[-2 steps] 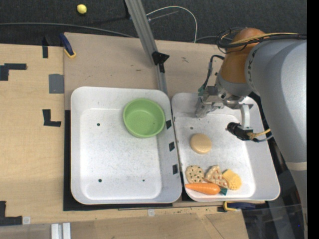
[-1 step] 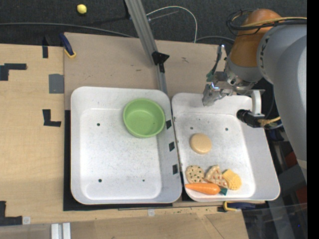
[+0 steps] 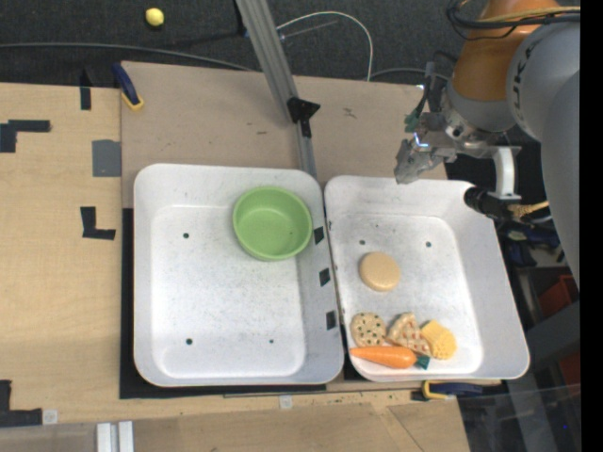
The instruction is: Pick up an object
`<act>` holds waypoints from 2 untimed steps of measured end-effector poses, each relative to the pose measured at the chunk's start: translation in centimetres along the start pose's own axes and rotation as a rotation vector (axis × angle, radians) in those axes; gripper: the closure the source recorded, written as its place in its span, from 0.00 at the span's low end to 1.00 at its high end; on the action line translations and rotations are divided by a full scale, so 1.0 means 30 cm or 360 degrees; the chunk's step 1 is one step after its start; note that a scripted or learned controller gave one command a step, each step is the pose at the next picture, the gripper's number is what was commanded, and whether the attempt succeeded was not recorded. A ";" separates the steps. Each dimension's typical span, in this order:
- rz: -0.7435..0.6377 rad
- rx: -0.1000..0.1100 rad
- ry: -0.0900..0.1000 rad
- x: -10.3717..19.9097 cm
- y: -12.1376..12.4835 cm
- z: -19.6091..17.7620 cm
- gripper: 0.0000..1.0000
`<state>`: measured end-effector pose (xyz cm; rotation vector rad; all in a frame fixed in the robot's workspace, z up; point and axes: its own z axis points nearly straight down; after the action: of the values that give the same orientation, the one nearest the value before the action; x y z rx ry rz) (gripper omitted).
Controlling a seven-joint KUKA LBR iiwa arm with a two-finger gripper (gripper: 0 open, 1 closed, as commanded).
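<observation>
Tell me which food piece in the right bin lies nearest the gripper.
The round beige bun, alone mid-bin; the others cluster at the near edge, farther from the gripper.

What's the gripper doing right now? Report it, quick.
Gripper: above the far rim of the right bin, nothing seen between its fingers; open or closed cannot be told from this view.

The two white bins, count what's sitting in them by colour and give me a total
Green: 1, the bowl in the left bin
Tan or beige: 3, the round bun, the dotted cookie and the pale cracker piece, all in the right bin
Yellow: 1, the corn piece
Orange: 1, the carrot
Total: 6
</observation>
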<state>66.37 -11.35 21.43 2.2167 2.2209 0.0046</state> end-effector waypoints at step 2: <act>-0.0009 0.0009 0.0005 0.372 -0.039 -0.075 1.00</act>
<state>65.16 -0.18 23.67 2.2145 2.2315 0.0018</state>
